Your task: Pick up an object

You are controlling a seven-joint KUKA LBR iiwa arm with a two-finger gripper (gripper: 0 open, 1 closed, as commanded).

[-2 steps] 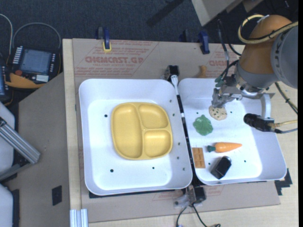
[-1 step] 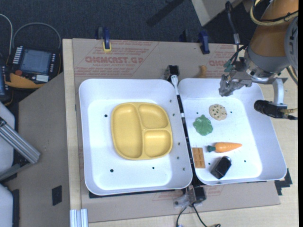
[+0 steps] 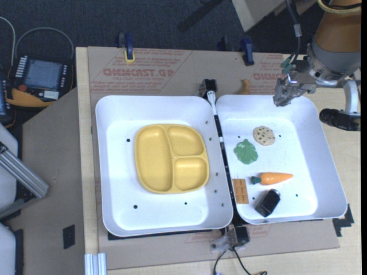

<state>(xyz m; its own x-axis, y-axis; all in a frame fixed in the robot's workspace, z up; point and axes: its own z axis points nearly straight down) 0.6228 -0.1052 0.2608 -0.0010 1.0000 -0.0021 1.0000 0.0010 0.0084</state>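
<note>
The right bin [image 3: 309, 125] holds a speckled tan cookie [image 3: 264, 135], a green leafy toy [image 3: 245, 152], an orange carrot [image 3: 271, 178], a small brown waffle-like block [image 3: 240, 190] and a black block [image 3: 267, 203]. My gripper [image 3: 284, 98] hangs over the bin's far rim, above and to the right of the cookie, with no object between its tips. Its fingers look close together, but I cannot make out their state.
The left bin [image 3: 114, 153] carries a yellow divided plate [image 3: 171, 157]. Blue clamps [image 3: 129, 49] hold the cardboard base at the far edge. A handheld pendant [image 3: 39, 76] lies off the bench to the left.
</note>
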